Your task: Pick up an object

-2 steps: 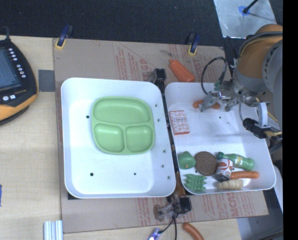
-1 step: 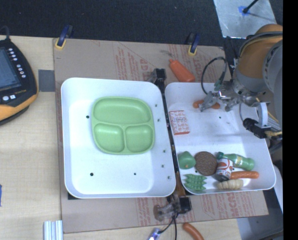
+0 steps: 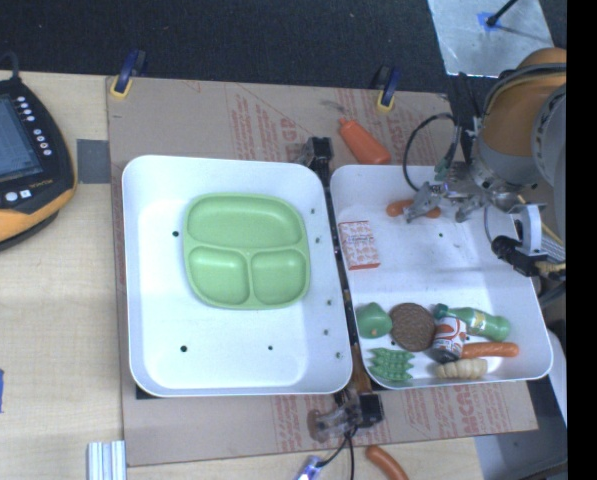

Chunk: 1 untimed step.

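— Orange carrot (image 3: pixel 414 207) is lying in the right bin (image 3: pixel 418 268), and the gripper (image 3: pixel 443 203) is hanging right over it, arm reaching in low, probably lining up a grab.

— Fingers clamping it?

— Can't tell; they're blurring into the carrot's end.

— What else is sitting in there?

— A red-printed card (image 3: pixel 358 244) beside them, toy food (image 3: pixel 428 340) piling up well nearer us. A green divided plate (image 3: pixel 246 249) is occupying the left bin (image 3: pixel 158 268).

Light wood bench (image 3: pixel 48 308), brown cardboard sheet (image 3: pixel 238 118) clamped on top; dark carpet floor (image 3: pixel 228 13) behind.
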Available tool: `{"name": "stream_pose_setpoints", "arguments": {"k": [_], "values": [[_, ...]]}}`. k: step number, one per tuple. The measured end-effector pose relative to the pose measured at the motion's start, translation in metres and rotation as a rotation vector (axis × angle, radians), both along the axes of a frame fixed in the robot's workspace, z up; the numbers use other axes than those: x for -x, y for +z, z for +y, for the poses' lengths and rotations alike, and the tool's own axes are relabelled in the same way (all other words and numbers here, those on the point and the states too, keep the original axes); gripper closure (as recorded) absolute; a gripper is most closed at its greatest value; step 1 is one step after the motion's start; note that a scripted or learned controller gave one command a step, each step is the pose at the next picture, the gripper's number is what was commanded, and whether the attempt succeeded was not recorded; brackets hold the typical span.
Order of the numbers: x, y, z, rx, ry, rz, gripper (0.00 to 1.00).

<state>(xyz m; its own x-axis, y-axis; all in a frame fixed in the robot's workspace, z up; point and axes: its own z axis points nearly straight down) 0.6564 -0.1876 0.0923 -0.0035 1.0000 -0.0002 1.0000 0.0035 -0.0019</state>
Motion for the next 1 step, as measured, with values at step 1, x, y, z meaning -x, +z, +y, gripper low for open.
{"name": "stream_pose_setpoints", "arguments": {"k": [1], "values": [[-0.0003, 0.0107, -0.0001, 0.0, 0.003, 0.001, 1.0]]}}
